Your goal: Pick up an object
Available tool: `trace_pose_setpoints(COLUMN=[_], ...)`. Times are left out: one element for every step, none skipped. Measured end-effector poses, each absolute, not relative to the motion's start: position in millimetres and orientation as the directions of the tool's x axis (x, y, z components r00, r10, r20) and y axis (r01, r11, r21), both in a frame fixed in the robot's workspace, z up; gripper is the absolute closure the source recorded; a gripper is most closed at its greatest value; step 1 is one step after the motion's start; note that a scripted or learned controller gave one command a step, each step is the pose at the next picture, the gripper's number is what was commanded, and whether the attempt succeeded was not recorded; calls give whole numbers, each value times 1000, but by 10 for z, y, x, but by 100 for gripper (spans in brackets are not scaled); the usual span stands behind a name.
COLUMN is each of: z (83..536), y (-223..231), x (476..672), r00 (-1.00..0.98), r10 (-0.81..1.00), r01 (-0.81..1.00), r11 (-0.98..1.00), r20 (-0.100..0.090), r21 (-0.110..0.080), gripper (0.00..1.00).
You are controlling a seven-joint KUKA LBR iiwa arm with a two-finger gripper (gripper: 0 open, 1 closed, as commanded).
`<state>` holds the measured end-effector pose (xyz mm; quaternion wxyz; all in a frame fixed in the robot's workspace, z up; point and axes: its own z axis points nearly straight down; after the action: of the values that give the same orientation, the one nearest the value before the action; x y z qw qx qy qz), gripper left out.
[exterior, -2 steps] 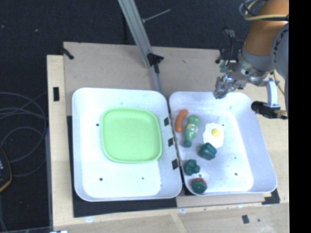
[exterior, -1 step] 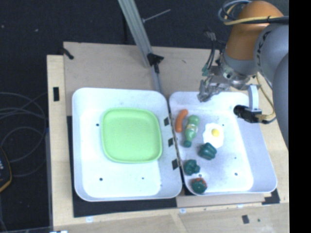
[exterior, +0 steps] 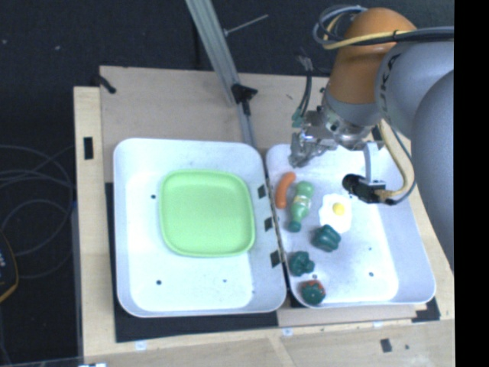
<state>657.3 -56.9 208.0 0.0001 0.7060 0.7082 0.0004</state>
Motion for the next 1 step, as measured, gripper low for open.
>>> trace_pose_setpoints(z=[2053], y=[-47], x=[6526], r00=[-4], r10=[1000], r01=[1000], r11=[4], r20=[1], r21=[1], gripper=[100])
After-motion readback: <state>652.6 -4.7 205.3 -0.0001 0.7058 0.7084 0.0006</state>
